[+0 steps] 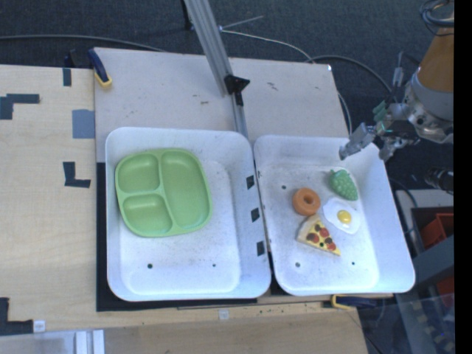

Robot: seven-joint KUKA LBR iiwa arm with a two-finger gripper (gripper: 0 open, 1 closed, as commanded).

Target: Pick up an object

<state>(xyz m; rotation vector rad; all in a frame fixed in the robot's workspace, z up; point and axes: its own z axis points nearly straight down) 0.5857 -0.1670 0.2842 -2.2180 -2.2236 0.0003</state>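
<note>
- In the camera view, the gripper [370, 143] hung over the far right corner of the right bin [295, 271]. Its two fingers were spread apart and there was nothing between them.
- Probably it waited there because the toys lay just below it, so a short descent would reach them.
- Four toy foods were grouped close together in the right bin: a green leafy piece [343, 184] with a bumpy surface, a round brown donut [306, 200] with a hole, a flat fried egg [343, 217] with a yellow yolk, and a triangular pizza slice [318, 236].
- The green piece was nearest to the gripper, so I judged it the likely target; the egg touched it, which could disturb a grasp.
- In the left bin [184, 271] lay a green tray [162, 192], smooth plastic with three compartments.
- Both bins were white, shallow and speckled with dirt.
</note>
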